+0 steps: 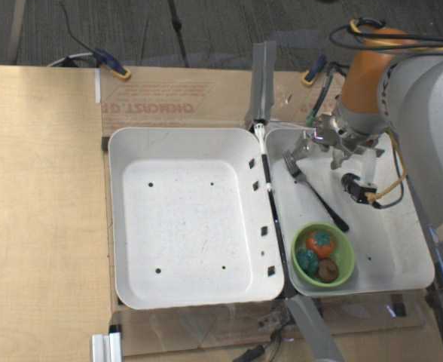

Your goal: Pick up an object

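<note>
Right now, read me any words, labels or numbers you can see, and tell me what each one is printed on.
"CHEMCRST.GR", roughly: red print, upside down and blurred, on the cardboard sheet behind the left bin; letters uncertain.
A fainter red line above it: too blurred to read.

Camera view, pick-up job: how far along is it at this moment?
Nothing looks picked yet. The black fork lies flat in the right bin, and the green bowl with small colourful items sits at that bin's near edge. In hand: the end effector hangs over the right bin's far end, near the fork's tines. Left: grasping and lifting an object.
</note>
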You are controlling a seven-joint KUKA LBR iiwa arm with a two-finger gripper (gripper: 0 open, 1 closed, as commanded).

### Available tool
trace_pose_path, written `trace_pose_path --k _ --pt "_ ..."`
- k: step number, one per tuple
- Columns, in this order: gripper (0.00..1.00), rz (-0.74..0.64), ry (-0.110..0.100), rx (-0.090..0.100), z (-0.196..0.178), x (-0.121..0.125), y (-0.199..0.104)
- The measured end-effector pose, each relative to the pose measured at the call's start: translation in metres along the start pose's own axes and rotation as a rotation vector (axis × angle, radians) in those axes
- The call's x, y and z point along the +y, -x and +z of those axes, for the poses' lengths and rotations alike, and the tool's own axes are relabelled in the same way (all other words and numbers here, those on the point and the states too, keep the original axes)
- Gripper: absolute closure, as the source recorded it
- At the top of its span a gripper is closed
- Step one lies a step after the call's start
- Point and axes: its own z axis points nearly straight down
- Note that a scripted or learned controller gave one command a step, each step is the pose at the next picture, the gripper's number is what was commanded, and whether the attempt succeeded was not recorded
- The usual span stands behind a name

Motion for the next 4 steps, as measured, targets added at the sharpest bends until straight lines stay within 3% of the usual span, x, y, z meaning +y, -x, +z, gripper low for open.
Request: trace_pose_path --k 1,2,3,4 --pt "0.00 -0.084 -0.003 0.001 0.012 -0.045 0.002" --pt "0.00 -0.051 0.000 0.000 0.010 0.002 0.010" --pt "0.00 -0.066 -0.001 0.001 0.011 -0.026 0.002" --pt "1.00 -0.063 -0.001 0.000 0.001 -0.026 0.003"
